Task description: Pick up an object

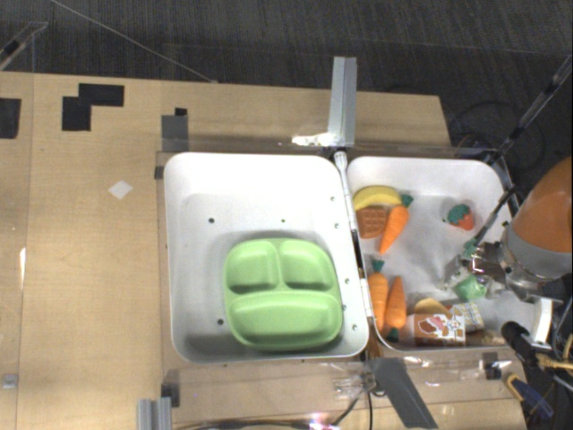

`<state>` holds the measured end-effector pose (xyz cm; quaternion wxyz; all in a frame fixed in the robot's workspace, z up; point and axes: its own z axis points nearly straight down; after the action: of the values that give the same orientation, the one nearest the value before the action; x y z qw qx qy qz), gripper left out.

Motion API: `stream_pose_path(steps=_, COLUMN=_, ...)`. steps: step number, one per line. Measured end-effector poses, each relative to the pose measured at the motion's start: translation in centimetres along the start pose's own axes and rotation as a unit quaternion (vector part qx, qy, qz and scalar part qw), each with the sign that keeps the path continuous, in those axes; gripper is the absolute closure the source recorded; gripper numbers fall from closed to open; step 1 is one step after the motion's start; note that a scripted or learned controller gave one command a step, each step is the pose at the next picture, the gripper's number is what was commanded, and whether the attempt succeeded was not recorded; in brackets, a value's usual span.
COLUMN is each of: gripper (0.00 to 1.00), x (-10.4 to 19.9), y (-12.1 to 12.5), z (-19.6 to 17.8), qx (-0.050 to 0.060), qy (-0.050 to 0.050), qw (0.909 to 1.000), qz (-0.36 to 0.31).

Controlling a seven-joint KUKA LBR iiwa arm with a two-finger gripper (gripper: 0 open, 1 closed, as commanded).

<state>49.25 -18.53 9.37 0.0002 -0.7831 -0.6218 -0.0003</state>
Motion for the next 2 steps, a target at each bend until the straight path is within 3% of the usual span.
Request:
stream_pose_path(steps=1, gripper=1.00, x=0.10, y=0.19, z=-0.88, qx=-0.001, qy=0.001, qw=1.0000, qz=-0.002)
stream_pose_path(steps=2, gripper=1.00, x=0.51, y=-0.10, z=0.00, qx=-0.009, qy=-0.001, qw=0.9998, qz=-0.016)
